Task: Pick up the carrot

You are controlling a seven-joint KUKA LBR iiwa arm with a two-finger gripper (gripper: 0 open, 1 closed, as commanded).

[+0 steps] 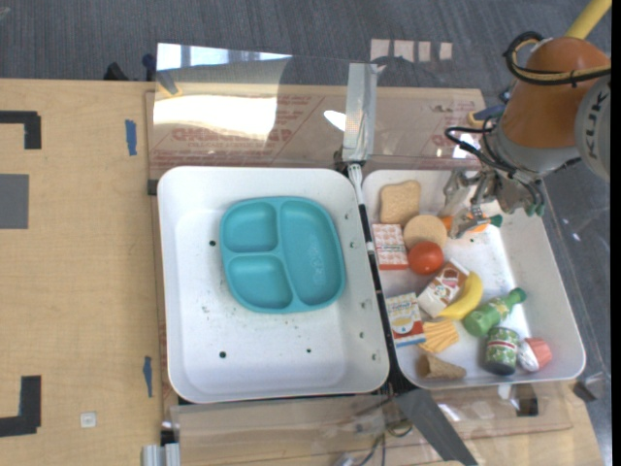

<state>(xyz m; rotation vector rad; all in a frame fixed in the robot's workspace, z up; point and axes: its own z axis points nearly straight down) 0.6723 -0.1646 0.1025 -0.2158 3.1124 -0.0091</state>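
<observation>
The carrot (470,226) is a small orange piece with a green tip. It lies near the back of the right bin (558,289), just right of a round tan bun (424,229). My gripper (475,202) hangs off the grey wrist under the orange band (553,100) and sits directly over the carrot's back end, low in the bin. The wrist and cables hide much of the carrot, and I cannot see whether anything touches it.
The right bin also holds a bread slice (399,202), tomato (425,257), red-and-white carton (388,246), banana (464,299), green bottle (495,311), can (502,349) and cheese (440,336). A teal divided plate (283,253) lies in the left bin (184,338).
</observation>
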